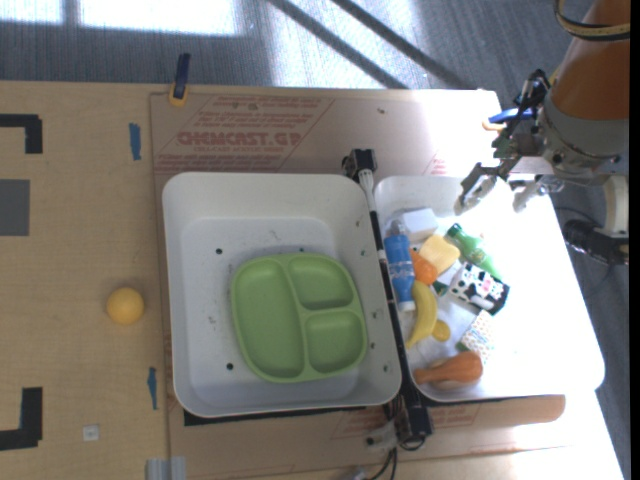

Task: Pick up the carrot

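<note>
looking down from the camera view, the gripper (497, 191) is seen above the far edge of the right bin (578, 366), with its two fingers spread wide apart and nothing between them. the carrot (452, 369) is found at the near end of that bin, lying on its side, well apart from the gripper. a banana (427, 314) is placed just beside it. a green divided plate (297, 315) is held in the left bin (190, 228). a yellow ball (126, 305) is seen on the bench (70, 268) at the left.
</note>
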Available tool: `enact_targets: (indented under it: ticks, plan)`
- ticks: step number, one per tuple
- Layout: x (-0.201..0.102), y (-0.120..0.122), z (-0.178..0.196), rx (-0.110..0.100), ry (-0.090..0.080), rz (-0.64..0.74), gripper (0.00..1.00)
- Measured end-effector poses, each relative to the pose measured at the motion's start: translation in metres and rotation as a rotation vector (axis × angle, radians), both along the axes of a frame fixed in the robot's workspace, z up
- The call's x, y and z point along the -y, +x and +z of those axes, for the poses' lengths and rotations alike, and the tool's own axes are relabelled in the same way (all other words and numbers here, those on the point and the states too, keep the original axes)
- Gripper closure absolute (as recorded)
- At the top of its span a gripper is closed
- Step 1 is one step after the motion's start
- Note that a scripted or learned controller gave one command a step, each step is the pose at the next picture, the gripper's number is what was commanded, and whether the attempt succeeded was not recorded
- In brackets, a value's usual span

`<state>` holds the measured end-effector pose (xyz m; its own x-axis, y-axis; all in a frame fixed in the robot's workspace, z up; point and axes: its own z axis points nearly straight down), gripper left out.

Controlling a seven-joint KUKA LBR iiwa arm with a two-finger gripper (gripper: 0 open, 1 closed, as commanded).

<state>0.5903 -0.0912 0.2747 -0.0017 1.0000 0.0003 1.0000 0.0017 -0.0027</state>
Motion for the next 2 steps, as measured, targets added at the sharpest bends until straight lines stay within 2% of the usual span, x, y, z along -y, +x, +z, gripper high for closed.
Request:
enact_targets:
  ticks: [1,2]
  plan:
    - [-0.057,-0.050,-0.095,-0.010,0.004,0.087,0.00]
    - [-0.017,-0.059,-0.152,0.014,-0.002,0.041,0.00]
